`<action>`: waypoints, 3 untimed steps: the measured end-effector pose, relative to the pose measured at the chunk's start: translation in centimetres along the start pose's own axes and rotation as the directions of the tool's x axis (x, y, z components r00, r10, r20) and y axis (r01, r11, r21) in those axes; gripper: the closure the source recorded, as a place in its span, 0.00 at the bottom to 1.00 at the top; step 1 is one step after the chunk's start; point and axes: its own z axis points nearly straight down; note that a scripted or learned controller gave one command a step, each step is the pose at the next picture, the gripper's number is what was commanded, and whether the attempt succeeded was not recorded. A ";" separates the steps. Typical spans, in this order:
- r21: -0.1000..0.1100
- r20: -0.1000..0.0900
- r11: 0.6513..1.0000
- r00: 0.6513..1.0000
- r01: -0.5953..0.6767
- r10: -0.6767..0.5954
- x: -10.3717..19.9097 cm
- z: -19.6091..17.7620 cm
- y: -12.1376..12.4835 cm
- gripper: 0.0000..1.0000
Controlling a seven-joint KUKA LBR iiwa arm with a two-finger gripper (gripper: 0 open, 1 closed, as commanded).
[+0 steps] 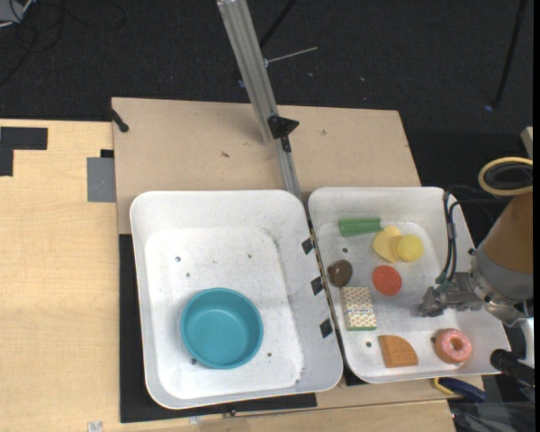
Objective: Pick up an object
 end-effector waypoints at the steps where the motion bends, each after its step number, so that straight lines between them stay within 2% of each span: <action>1: -0.005 0.001 1.000 1.000 0.001 -0.001 0.1 -6.2 0.2 1.00; 3: -0.003 0.001 1.000 1.000 0.001 -0.001 0.2 -14.6 0.3 1.00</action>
